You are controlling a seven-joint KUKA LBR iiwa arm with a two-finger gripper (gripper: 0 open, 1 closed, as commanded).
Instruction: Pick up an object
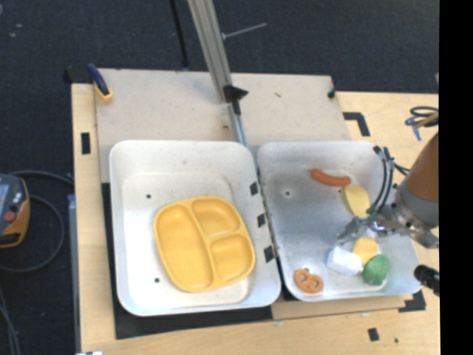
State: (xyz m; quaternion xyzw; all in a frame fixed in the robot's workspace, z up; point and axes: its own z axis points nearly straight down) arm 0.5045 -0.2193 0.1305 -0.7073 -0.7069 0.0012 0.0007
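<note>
Overhead slanted view of a tabletop (185,109) carrying two shallow white bins side by side. The left bin (129,161) holds a yellow divided tray (203,241) with three compartments, lying flat and slightly rotated, toward the near half of the bin. The right bin (295,168) holds a scatter of small objects. An orange sausage-shaped piece (329,177) lies near the far middle of this bin. A pale yellow piece (357,197) lies just below and to the right of it. At the near edge sits an orange pretzel-shaped piece (308,280). A white block (344,260), a small yellow object (365,248) and a green rounded object (375,270) are clustered together in the near right corner (the three appear to touch one another).

The arm (425,183) enters from the right, its orange band visible above a grey wrist. The gripper (359,230) points down and to the left over the right bin, its tip just above the small yellow object and beside the pale yellow piece. Whether the gripper is parted or closed cannot be told at this resolution, and nothing can be seen clamped in it. A metal post (213,46) rises from the far side of the tabletop between the bins. A blue and yellow tool (99,81) lies at the far left corner.
</note>
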